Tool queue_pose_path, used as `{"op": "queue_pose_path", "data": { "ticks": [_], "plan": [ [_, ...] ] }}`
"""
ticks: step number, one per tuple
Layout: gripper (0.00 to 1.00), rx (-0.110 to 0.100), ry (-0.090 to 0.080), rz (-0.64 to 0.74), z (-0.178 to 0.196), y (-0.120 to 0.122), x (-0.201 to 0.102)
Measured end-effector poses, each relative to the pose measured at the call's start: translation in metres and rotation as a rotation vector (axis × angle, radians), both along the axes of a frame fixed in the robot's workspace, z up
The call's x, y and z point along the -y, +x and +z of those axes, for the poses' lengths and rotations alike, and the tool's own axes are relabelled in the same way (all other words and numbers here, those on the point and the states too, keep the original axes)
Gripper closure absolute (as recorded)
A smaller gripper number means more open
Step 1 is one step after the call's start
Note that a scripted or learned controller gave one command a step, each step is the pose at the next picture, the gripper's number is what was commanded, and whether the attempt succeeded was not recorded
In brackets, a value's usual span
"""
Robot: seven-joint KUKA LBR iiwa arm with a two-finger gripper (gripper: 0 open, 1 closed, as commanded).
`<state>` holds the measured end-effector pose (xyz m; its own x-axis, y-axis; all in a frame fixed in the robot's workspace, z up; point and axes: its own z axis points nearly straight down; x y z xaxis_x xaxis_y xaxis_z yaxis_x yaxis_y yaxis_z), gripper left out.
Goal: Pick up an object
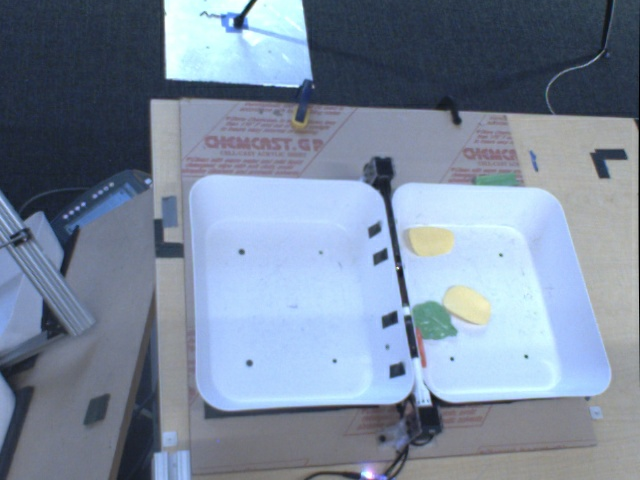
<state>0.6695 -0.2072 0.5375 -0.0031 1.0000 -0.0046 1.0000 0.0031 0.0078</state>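
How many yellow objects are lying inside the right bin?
2. One yellow object lies near the bin's upper left corner. The other yellow object lies lower, near the middle, touching a green object at its left.

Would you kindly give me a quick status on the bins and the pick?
Right bin: two yellow pieces, one green piece touching the nearer yellow. All lying loose. Nothing on top of them.
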Motion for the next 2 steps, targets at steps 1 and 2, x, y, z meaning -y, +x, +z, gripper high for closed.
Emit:
{"op": "queue_pose_path", "data": {
  "ticks": [1, 2],
  "plan": [
    [1.00, -0.005, 0.004, -0.005, 0.000, -0.097, 0.000],
    [1.00, -0.007, 0.005, -0.003, -0.002, -0.160, -0.001]
  ]
}}
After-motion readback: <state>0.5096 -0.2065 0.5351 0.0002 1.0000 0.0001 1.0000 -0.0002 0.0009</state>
